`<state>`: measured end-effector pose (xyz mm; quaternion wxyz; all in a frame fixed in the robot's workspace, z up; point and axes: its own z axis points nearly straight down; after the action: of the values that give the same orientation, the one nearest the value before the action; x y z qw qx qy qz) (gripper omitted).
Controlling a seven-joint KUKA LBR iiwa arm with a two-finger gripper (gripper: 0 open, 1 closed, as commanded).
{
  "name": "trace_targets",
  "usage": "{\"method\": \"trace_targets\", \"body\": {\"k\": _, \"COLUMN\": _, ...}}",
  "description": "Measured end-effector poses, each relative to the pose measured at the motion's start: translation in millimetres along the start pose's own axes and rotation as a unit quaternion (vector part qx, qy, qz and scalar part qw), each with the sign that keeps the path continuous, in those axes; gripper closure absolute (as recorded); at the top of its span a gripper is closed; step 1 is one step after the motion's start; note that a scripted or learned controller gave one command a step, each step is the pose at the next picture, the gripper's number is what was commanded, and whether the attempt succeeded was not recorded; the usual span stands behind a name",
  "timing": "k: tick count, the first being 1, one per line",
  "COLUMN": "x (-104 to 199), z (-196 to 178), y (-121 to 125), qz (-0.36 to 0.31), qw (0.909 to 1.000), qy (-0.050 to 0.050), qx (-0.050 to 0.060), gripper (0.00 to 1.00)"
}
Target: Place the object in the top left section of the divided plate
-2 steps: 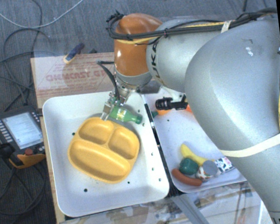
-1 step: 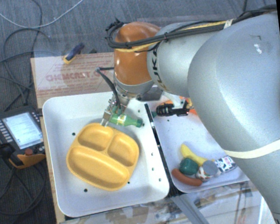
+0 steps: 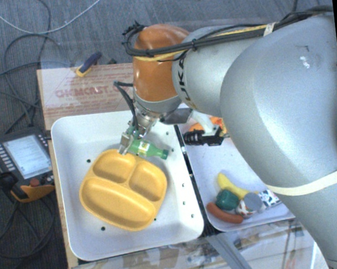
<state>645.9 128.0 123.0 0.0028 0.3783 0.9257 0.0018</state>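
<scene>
The yellow divided plate [image 3: 123,189] lies in the left bin [image 3: 90,244], with two small sections at its top and one long section below. My gripper [image 3: 131,138] hangs over the plate's upper edge, just above the ridge between the two top sections. It is shut on a small green object [image 3: 150,150] that sticks out to the lower right, tilted, over the rim of the top right section. The grey arm with its orange band [image 3: 154,65] reaches in from the right and hides much of the right bin.
In the right bin [image 3: 202,163] lie a yellow banana [image 3: 226,181], a teal round thing [image 3: 227,200], a red sausage [image 3: 225,214] and a grey patterned item [image 3: 259,200]. A teach pendant [image 3: 19,158] sits left of the bench, and cardboard [image 3: 84,92] lies behind the bins.
</scene>
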Motion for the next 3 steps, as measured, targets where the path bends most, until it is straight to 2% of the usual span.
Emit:
{"method": "trace_targets", "body": {"k": 1, "x": 5.8, "z": 2.0, "y": -5.8, "qz": -0.105, "qw": 0.9943, "qy": -0.016, "qx": -0.013, "gripper": 1.0}}
{"method": "trace_targets", "body": {"k": 2, "x": 19.2, "z": -68.8, "y": -41.0, "qz": -0.211, "qw": 0.9774, "qy": 0.001, "qx": 0.002, "gripper": 1.0}}
{"method": "trace_targets", "body": {"k": 3, "x": 21.4, "z": -61.0, "y": -65.9, "qz": -0.213, "qw": 0.9771, "qy": 0.002, "qx": 0.003, "gripper": 1.0}}
